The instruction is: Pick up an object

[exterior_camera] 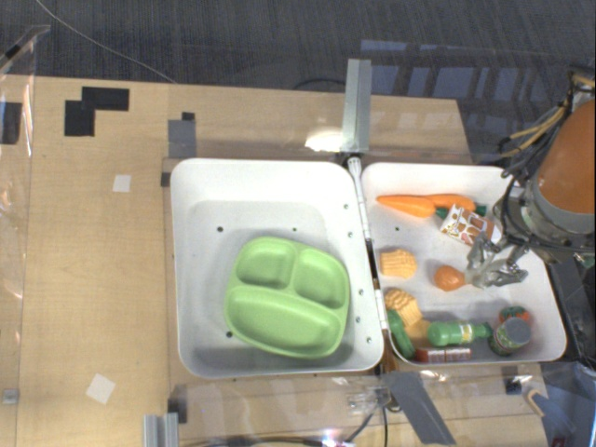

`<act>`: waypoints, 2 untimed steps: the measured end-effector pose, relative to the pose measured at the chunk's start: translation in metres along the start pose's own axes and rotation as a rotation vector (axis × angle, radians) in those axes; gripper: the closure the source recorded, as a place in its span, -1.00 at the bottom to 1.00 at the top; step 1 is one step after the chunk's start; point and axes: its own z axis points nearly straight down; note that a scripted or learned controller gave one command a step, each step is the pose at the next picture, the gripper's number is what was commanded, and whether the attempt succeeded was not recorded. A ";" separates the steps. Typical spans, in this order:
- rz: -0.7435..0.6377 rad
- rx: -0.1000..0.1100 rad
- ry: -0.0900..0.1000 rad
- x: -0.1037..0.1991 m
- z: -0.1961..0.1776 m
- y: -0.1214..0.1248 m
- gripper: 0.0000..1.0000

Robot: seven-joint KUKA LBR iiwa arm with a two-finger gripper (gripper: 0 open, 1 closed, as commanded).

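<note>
Gripper of the grey arm hovers, fingers slightly apart and holding nothing, just right of a small round orange plastic fruit in the right white bin, likely light, stiff, slippery, best pinched across its middle.

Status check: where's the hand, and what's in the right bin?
Hand low in right bin, nothing seen in it. Small orange ball just left of it, carrot beyond. Green tray alone in left bin.
</note>
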 end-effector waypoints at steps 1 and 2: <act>-0.288 0.002 -0.002 0.033 0.040 -0.041 1.00; -0.647 0.003 -0.001 0.046 0.051 -0.033 1.00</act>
